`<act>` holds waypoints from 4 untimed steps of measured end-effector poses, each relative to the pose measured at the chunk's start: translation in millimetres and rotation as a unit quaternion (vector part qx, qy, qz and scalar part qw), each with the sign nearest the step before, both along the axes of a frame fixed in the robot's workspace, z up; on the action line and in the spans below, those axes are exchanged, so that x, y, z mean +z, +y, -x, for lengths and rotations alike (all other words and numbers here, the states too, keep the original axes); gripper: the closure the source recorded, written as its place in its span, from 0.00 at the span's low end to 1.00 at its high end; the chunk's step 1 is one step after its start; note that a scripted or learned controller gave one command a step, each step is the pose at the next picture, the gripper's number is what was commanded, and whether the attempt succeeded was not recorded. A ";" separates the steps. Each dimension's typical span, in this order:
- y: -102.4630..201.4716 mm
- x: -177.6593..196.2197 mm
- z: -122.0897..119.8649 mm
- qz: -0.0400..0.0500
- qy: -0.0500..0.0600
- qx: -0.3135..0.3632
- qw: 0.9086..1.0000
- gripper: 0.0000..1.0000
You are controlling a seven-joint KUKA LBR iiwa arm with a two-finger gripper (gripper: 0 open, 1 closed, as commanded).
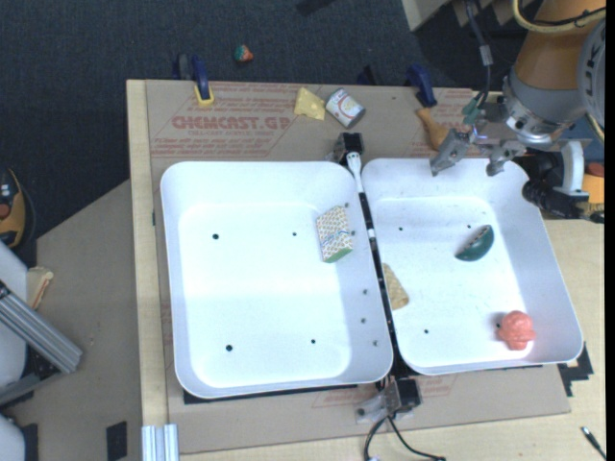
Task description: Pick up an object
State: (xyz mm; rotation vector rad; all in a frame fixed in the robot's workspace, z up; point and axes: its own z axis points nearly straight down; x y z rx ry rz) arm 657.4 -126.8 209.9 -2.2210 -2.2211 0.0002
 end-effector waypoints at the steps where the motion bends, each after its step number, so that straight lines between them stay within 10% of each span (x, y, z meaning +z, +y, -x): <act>1: 0.0 11.4 -0.8 0.001 -0.002 0.000 1.000 1.00; 2: 100.6 27.4 5.7 -0.002 0.000 0.005 1.000 1.00; 3: 93.7 37.4 5.4 0.000 -0.001 0.001 1.000 1.00; 4: 89.3 140.4 117.4 0.000 -0.002 -0.001 1.000 1.00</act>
